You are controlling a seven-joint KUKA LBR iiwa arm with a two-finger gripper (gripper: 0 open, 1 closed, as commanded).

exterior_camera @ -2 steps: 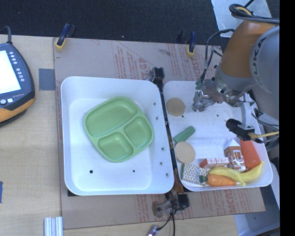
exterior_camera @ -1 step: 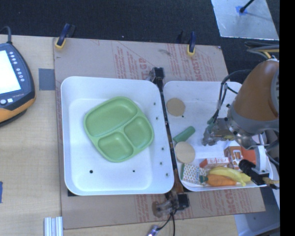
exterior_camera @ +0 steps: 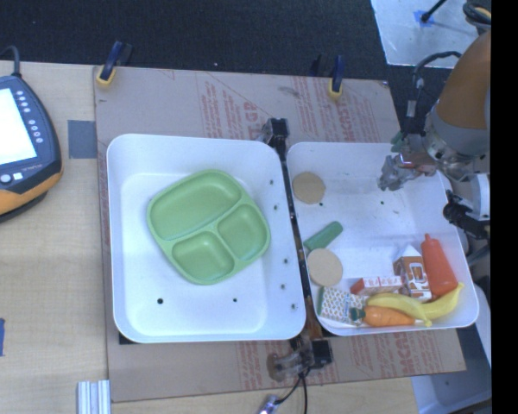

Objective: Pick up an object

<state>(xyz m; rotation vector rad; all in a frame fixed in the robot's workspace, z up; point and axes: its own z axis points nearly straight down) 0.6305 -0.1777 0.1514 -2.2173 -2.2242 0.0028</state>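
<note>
Carrot (exterior_camera: 387, 316) and banana (exterior_camera: 419, 304) lie at the right bin's (exterior_camera: 363, 198) near edge; gripper (exterior_camera: 395, 172) hovers over that bin's far side, finger state unclear

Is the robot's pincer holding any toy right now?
No, nothing is held. The pincer hangs over a bare part of the right bin.

Green plate (exterior_camera: 209, 226), yellow banana (exterior_camera: 419, 305)

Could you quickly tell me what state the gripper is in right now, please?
Gripper: above the right bin, nothing visibly held; open or closed cannot be told.
</note>
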